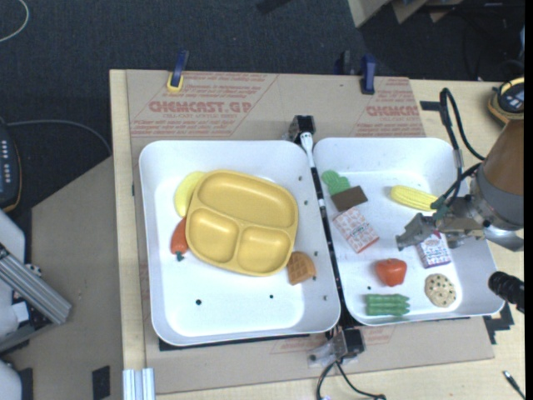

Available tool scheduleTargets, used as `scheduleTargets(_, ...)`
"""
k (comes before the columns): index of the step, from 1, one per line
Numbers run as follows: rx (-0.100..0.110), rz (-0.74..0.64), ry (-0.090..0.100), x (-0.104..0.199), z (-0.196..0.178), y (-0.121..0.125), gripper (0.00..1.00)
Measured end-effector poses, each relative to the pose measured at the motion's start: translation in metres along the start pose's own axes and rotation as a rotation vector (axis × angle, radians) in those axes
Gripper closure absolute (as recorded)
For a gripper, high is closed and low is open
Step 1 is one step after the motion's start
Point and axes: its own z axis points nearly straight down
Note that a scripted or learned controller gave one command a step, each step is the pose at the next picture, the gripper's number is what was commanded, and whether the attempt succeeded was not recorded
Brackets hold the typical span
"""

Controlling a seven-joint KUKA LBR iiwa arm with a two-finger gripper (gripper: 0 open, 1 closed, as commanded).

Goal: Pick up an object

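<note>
While the red tomato is lying in the right bin, the claw is hovering just above and to its right, beside a small purple-and-white packet; whether it is open or closed cannot be told. A cookie and green beans are sitting nearby. The left bin is holding a yellow divided tray.

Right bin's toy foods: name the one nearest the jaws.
The small purple-and-white packet, right beside the gripper. The tomato, cookie, corn and pink box lie farther away.
</note>
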Motion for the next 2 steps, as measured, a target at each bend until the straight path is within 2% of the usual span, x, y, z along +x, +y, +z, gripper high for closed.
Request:
scheduleTargets(1,-0.013,-0.003,-0.002,0.000,-0.006,0.003,0.00)
scheduleTargets(2,-0.007,-0.003,0.000,0.006,0.041,-0.004,0.00)
